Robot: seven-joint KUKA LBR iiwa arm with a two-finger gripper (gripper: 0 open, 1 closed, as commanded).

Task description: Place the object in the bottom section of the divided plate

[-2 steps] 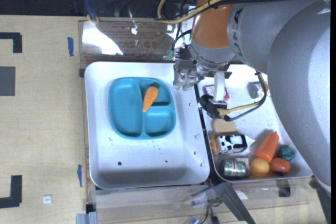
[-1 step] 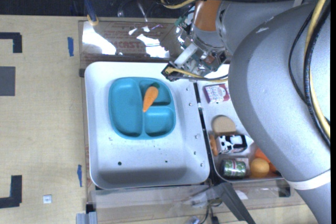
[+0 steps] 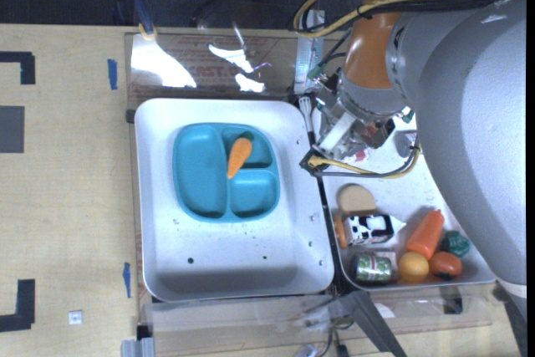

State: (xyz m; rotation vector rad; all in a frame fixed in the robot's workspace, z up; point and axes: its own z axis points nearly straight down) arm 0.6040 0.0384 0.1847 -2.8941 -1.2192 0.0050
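Observation:
A blue divided plate [image 3: 196, 171] lies in the left white bin [image 3: 234, 263]. A small orange carrot [image 3: 239, 156] rests on the plate, slanted across the upper right section with its lower tip on the ridge beside the large left section. The plate's lower right section [image 3: 253, 195] holds nothing. My gripper [image 3: 338, 140] hangs over the top left corner of the right bin [image 3: 418, 284], just right of the wall between the two bins. It is apart from the carrot and the plate, and I see nothing in it.
Below the gripper, the right bin holds a tan rounded piece [image 3: 357, 198], a black-and-white cow-patterned toy [image 3: 369, 228], a green can [image 3: 374, 267], a yellow ball [image 3: 413, 266], an orange-red carrot-like piece [image 3: 425, 232], a red tomato [image 3: 445, 264] and a teal piece [image 3: 457, 244].

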